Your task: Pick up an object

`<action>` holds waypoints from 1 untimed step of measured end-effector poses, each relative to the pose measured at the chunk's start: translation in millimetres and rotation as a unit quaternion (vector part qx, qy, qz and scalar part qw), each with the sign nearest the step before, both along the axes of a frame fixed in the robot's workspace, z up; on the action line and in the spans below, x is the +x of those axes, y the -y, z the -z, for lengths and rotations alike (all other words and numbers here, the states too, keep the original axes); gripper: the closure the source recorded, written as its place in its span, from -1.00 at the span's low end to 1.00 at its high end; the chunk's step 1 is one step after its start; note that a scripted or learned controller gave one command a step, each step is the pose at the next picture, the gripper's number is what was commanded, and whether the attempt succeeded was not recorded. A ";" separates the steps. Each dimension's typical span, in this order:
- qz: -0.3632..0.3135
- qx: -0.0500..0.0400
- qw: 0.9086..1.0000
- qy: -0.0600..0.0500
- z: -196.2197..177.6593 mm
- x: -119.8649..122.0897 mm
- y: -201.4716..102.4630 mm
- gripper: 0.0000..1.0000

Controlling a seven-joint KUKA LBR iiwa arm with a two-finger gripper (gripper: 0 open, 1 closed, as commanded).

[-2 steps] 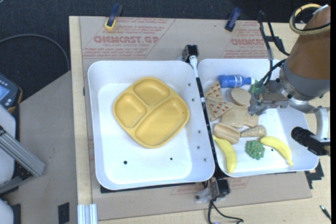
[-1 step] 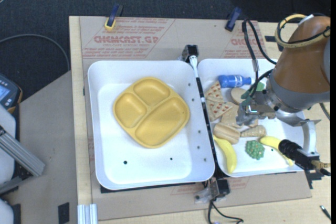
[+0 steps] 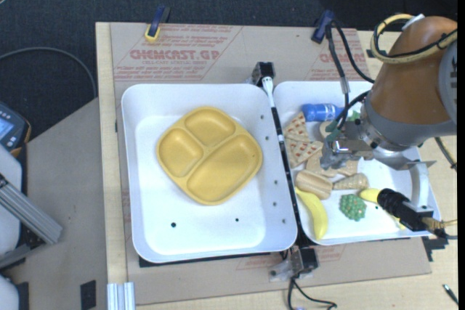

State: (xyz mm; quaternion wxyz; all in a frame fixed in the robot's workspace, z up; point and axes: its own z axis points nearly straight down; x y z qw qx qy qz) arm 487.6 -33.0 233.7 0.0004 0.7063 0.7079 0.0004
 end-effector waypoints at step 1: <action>0.001 0.000 1.000 -0.002 8.2 -2.6 -11.5 1.00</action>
